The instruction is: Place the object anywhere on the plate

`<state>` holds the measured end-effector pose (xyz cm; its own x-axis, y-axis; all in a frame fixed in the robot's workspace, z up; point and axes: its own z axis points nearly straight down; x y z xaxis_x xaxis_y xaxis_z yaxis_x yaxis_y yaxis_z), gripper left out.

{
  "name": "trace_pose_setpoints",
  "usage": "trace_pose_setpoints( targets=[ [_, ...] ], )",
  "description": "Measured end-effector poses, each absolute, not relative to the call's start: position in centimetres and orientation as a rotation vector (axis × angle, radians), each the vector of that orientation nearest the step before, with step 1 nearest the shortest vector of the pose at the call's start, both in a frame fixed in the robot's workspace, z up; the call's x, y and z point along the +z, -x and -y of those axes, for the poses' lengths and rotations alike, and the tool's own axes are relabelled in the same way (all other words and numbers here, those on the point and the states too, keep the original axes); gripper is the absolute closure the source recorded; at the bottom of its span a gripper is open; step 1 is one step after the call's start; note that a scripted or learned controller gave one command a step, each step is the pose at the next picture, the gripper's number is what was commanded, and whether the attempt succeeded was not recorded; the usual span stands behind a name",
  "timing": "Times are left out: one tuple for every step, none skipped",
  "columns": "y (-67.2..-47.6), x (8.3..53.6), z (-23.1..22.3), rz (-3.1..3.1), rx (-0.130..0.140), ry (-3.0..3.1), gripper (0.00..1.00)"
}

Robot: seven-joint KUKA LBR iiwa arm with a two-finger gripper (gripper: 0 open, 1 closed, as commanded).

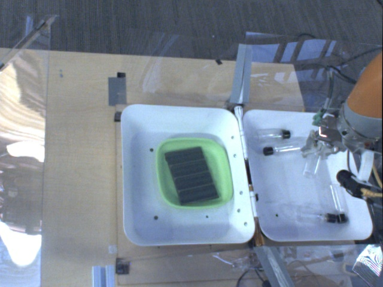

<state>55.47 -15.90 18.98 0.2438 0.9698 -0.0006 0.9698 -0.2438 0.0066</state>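
A green square plate [222, 178] sits in the middle of the left white bin [137, 160]. A dark grey ribbed block [191, 175] lies flat on the plate, turned slightly off square. My gripper [316, 146] hangs over the upper right part of the right bin [263, 220], well apart from the plate and the block. A clear tube [310, 166] lies just below the gripper; I cannot make out whether it touches the tube.
Several clear tubes with black caps lie in the right bin: two at its upper left [276, 135] [280, 150] and one near the front right [326, 218]. A grey metal post [240, 76] stands behind the seam between the bins.
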Motion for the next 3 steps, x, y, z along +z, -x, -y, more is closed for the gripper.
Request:
trace_pose_setpoints(
  targets=[
    [-55.5,19.0,15.9,-1.928,0.006,-2.473,0.00],
    [-55.5,19.0,15.9,-1.928,0.006,-2.473,0.00],
    [-48.9,28.0,18.5,-2.033,0.007,-2.385,0.00]
  ],
)
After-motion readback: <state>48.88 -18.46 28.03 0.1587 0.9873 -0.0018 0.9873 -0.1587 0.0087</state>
